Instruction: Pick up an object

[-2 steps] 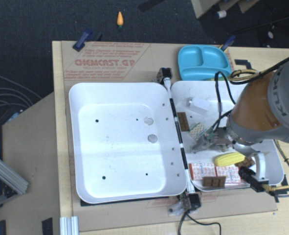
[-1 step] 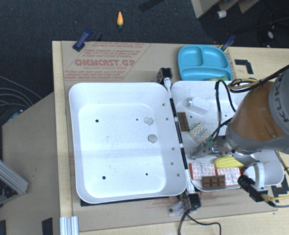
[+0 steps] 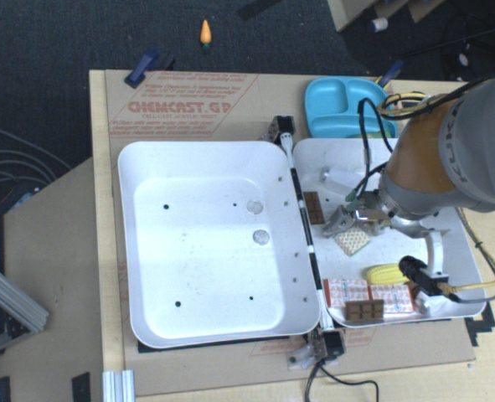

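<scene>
Reached in from the right over the right-hand shallow white bin (image 3: 473,249), grey-and-orange arm (image 3: 435,153) bent low to search. Fingers (image 3: 348,218) down beside a pale waffle-patterned square piece (image 3: 353,240), near the bin's left wall; grip impossible to tell. Yellow banana-shaped toy (image 3: 384,273) nearer, untouched.

One fixed overhead camera — slanted down on both bins (image 3: 146,174)

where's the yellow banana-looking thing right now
The yellow banana-shaped item lies in the right bin, toward its near edge, just above the red-and-white packet and below the end effector.
</scene>
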`<state>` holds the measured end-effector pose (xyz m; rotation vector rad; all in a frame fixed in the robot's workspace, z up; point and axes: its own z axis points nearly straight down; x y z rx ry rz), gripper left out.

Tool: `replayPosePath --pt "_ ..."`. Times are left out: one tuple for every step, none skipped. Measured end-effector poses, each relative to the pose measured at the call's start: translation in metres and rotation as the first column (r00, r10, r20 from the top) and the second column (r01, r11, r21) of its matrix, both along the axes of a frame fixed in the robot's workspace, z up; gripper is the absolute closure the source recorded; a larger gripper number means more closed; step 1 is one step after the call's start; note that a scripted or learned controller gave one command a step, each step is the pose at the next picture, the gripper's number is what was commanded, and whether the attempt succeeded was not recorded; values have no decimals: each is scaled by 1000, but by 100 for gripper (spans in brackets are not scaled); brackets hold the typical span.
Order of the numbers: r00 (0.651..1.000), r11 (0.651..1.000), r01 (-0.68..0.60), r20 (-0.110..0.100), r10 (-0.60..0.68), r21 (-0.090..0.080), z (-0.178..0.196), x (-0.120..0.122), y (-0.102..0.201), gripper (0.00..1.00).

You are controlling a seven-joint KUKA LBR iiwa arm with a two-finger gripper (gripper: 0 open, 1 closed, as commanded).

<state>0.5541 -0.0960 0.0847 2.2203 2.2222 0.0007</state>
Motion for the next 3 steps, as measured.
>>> replayPosePath --pt "1000 1000 0 1 0 0 9 0 0 100" --pt "1000 1000 0 0 0 1 100 -22 60 100" --pt "1000 1000 -2 -1 2 1 115 1 178 100"
